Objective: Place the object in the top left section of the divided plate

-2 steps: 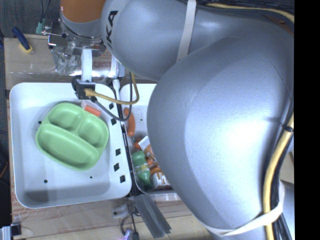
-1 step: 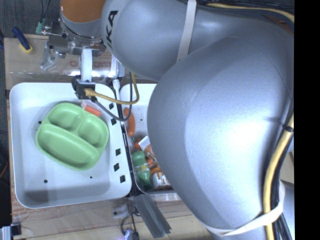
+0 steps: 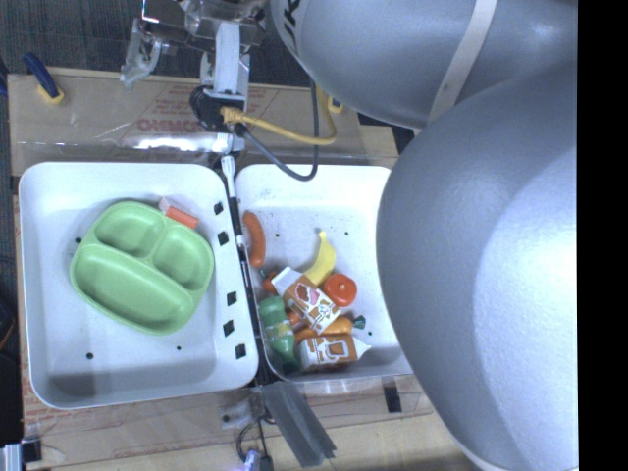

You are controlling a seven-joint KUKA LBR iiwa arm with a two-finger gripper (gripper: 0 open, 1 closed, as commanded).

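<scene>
A green divided plate [image 3: 142, 263] lies in the left bin [image 3: 49, 361], with two small sections on its far side and one long section on its near side. All three sections look bare. A small orange piece [image 3: 180, 216] rests at the plate's far right rim, just outside it. My gripper [image 3: 184, 59] hangs high over the bench's far edge, beyond both bins, open, with nothing between its fingers. The grey arm covers the right side of the view.
The right bin [image 3: 294, 186] holds a red sausage [image 3: 254, 238], a banana [image 3: 321, 258], an orange ball [image 3: 340, 288], two juice cartons [image 3: 314, 307], and green pieces [image 3: 273, 314] piled at its near left. A yellow cable [image 3: 285, 137] runs along the far edge.
</scene>
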